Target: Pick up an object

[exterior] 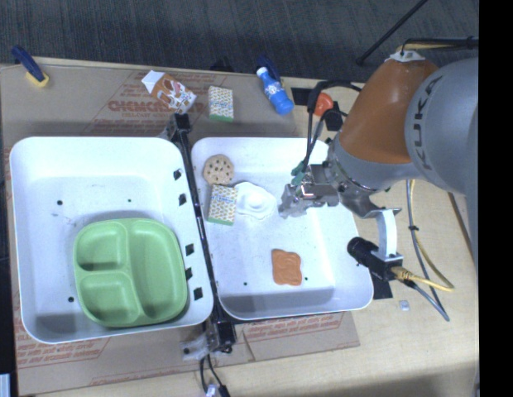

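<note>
My gripper (291,200) hangs over the middle of the right bin (323,296), just right of a white cup-like object (254,199). Left of that lies a pale green patterned packet (222,204). A round cookie (218,169) sits at the bin's back left. An orange-brown piece (286,267) rests near the front of the same bin, below the gripper. Nothing shows between the gripper's tips.
The left bin (41,188) holds a green divided tray (129,270). Behind the bins on the cardboard lie a snack wrapper (167,90), another green packet (220,103) and a blue bottle (275,90). Cables trail at the right beside the arm.
</note>
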{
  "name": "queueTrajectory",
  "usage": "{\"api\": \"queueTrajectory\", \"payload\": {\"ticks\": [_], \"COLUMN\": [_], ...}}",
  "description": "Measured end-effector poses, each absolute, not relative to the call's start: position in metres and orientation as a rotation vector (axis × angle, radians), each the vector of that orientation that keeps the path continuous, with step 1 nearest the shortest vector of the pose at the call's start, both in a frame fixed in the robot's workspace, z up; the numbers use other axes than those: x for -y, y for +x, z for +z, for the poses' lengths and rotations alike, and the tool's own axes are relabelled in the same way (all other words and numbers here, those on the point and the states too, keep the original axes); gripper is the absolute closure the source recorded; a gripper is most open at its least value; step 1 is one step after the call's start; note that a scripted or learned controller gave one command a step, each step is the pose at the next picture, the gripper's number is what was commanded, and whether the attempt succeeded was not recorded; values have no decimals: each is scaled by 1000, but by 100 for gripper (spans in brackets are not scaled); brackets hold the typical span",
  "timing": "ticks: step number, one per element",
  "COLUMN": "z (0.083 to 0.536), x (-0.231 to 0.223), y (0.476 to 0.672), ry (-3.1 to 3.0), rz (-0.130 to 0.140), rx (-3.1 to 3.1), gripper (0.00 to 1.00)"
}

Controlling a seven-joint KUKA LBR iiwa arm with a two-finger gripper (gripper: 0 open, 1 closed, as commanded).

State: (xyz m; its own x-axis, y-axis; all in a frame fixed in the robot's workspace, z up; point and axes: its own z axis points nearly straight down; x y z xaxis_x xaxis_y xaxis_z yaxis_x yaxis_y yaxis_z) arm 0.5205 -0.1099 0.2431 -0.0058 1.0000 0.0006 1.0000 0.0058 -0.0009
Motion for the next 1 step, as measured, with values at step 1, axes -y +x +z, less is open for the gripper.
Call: {"api": "queueTrajectory", "payload": {"ticks": [1], "z": [215], "x": [212], "y": [476], "ry": [-2217], "rz": [4], "rx": [2225], "gripper": [100]}}
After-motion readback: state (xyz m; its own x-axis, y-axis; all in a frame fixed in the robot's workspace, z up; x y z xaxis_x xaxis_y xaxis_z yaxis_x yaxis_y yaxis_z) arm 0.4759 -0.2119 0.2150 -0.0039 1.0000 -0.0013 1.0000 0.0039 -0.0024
